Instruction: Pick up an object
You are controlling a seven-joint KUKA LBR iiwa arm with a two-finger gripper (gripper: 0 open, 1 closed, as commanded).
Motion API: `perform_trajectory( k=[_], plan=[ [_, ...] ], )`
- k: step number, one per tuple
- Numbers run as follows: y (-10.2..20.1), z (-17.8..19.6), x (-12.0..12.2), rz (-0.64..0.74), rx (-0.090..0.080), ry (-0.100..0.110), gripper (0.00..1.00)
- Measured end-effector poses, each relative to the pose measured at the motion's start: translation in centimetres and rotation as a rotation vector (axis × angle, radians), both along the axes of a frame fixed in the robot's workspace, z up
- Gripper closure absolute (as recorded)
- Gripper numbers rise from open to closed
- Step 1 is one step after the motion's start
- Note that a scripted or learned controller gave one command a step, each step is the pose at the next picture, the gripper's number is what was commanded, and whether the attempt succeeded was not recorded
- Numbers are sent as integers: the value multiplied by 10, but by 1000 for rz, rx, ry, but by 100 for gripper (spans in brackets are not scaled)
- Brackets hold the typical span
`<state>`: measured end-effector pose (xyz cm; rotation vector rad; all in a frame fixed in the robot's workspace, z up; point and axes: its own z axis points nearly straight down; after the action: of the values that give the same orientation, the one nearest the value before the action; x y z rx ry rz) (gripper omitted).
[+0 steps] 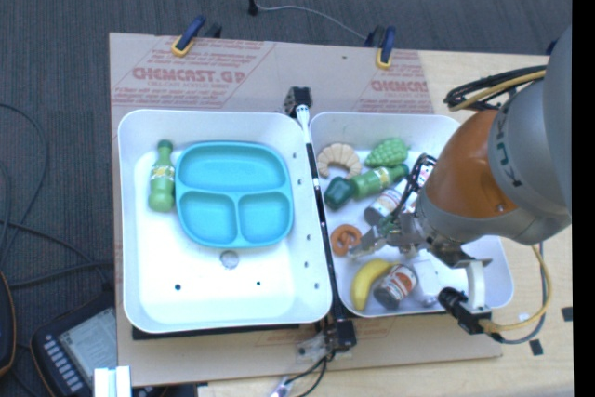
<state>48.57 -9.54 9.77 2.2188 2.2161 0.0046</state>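
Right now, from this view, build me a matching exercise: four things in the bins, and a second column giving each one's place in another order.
Things:
1. bottle
2. banana
3. croissant
4. tray

Places:
A. right bin, near its front edge
B. left bin, middle
C. left bin, beside the tray's left edge
D. right bin, back left corner

Pairs: 1-C, 2-A, 3-D, 4-B
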Motion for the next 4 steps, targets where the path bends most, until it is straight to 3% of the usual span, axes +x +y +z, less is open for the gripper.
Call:
perform_trajectory(
  k=[1,2,3,4],
  plan=[
    [0,9,0,0,1,1,100],
    [0,9,0,0,1,1,0],
    [1,-11,-2,0,1,5,0],
    [1,1,0,0,1,0,100]
  ],
)
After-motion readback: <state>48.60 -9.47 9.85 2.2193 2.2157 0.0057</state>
